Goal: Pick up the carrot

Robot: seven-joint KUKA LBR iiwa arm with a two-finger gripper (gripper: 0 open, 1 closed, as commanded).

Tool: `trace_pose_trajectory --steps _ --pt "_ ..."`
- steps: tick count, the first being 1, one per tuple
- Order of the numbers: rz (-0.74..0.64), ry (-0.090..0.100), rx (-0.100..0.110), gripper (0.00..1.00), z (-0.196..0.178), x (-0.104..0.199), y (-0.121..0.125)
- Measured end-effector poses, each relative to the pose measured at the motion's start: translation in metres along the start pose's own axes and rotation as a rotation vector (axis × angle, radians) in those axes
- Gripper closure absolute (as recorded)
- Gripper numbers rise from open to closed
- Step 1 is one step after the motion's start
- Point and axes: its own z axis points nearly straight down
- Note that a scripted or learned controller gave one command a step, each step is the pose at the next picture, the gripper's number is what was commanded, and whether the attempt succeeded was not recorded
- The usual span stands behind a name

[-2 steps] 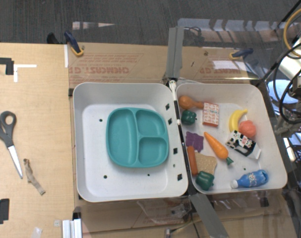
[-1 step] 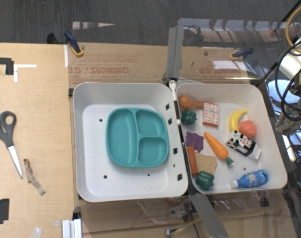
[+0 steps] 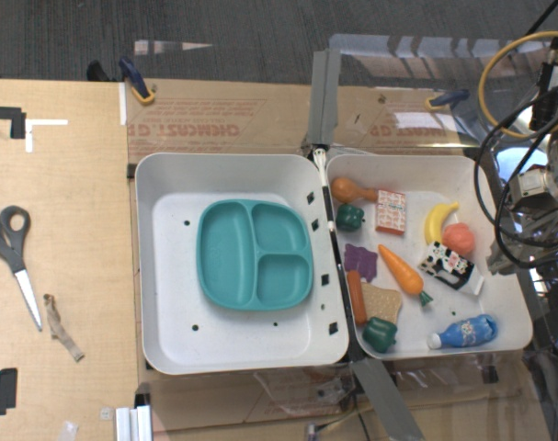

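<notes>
Carrot (image 3: 401,269) lies near the middle of the right bin (image 3: 499,343), slanting from upper left to lower right, with its green tip at the lower right end. It rests flat on the bin floor with nothing gripping it. A purple piece (image 3: 360,260) sits just to its left, and a slice of toast (image 3: 382,303) lies just below it, close to its lower side. To its right is a black-and-white carton (image 3: 447,265), near but apart from the green tip. Above that are a banana (image 3: 439,220) and a pink peach (image 3: 460,238). A red-and-white box (image 3: 391,211) stands above the carrot, and a blue bottle (image 3: 464,332) lies along the bin's lower edge.

The arm (image 3: 533,191) hangs over the right rim of this bin among looping cables, well apart from the carrot. Its gripper (image 3: 508,263) is lost in the clutter there, and I cannot tell whether it is open or closed.

The left bin (image 3: 159,274) holds a teal divided plate (image 3: 256,254). Scissors (image 3: 12,246) lie on the counter (image 3: 67,173) to the far left.
</notes>
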Motion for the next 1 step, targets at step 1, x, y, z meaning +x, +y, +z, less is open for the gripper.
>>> trace_pose_trajectory --steps 1 --pt "0.003 -0.003 0.001 1.00 -0.0086 -0.0012 -0.0017"
